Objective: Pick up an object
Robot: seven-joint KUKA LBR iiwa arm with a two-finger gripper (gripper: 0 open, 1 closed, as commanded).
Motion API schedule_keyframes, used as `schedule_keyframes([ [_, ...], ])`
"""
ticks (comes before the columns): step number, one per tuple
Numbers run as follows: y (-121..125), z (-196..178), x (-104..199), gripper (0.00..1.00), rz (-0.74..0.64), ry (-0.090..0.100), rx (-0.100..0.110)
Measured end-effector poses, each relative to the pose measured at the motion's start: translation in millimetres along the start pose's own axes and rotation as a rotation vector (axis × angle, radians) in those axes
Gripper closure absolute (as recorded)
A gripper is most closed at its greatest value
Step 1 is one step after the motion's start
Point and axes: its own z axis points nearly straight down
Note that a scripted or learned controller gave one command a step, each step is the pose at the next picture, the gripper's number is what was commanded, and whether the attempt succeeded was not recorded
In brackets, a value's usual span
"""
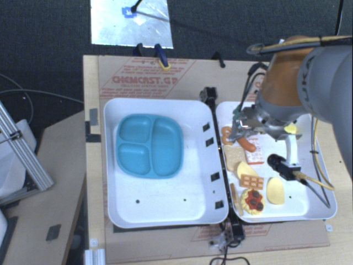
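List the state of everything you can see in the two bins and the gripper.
Blue divided plastic plate: flat in left bin, nothing on it.
Orange toy sausage: lying in right bin, by the gripper.
Yellow toy waffle: lying flat.
Gripper: low over right bin.

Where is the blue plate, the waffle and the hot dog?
blue plate (149,146): camera view, on the ridge between its compartments, in the left bin.
waffle (252,181): camera view, on its gridded top, right bin.
hot dog (248,144): camera view, on its orange middle, beside the gripper.

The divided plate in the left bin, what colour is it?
Light blue; the divided plate shows clearly in the camera view.
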Motion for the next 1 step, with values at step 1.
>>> schedule_keyframes([
  [1, -28.1, -81.3, 54.4, 1.00, -0.001, 0.000, -0.006],
])
